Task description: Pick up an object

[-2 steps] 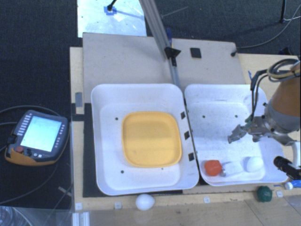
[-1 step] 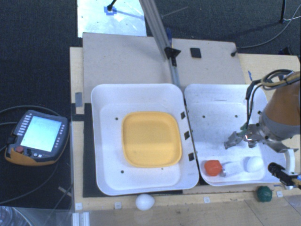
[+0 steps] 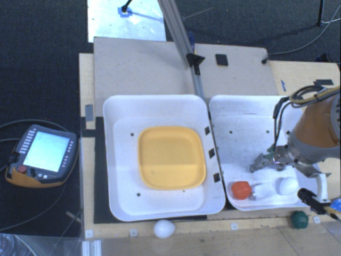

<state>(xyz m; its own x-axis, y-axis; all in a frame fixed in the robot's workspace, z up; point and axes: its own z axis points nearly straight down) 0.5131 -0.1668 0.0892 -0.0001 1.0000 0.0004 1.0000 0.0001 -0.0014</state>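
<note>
1. At the bottom edge of the frame, outside the bins, you have a white egg-shaped object (image 3: pixel 164 229) on the bench lip, and a dark green ball (image 3: pixel 299 219) toward the lower right corner.
2. Just above those, along the near wall of the right bin (image 3: pixel 245 116), lie 3 candidates: an orange-red ball (image 3: pixel 241 190), a small clear or white piece (image 3: pixel 262 190) touching it on its right, and a white ball (image 3: pixel 287 185) further right.
3. The gripper (image 3: pixel 266 162) hangs in the right bin, just above and between the orange-red ball and the white ball, touching neither as far as you can see.
4. You cannot tell how far the pincer is spread; nothing shows in it.
5. Judge the task as not yet done: every object lies on a surface, so the descent, grasp and lift are all left.
6. Left of centre, the left bin (image 3: pixel 120 143) holds a yellow square plate (image 3: pixel 171 157).
7. At the far left sits the teach pendant (image 3: pixel 41 155).
</note>
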